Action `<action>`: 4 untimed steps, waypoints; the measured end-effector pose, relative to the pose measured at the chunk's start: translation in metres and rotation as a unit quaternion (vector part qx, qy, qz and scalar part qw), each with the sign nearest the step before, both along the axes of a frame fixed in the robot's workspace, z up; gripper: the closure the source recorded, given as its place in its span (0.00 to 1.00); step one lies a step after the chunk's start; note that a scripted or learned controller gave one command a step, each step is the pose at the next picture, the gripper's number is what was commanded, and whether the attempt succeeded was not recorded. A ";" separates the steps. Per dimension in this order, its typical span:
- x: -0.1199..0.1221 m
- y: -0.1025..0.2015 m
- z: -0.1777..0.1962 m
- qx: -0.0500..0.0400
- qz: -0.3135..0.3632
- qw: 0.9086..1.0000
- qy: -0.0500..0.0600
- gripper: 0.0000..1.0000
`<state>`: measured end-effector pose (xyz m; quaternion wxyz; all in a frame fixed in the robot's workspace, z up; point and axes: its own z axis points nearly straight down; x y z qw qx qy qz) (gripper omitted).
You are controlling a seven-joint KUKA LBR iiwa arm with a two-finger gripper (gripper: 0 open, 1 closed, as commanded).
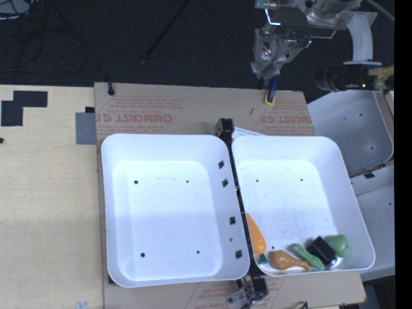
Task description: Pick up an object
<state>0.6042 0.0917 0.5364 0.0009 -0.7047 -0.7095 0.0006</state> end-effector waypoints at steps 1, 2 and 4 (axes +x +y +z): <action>0.014 0.066 0.000 0.000 0.000 1.000 0.000 1.00; 0.029 0.109 0.000 -0.001 -0.001 1.000 0.001 1.00; 0.022 0.151 0.000 -0.001 -0.003 1.000 0.002 1.00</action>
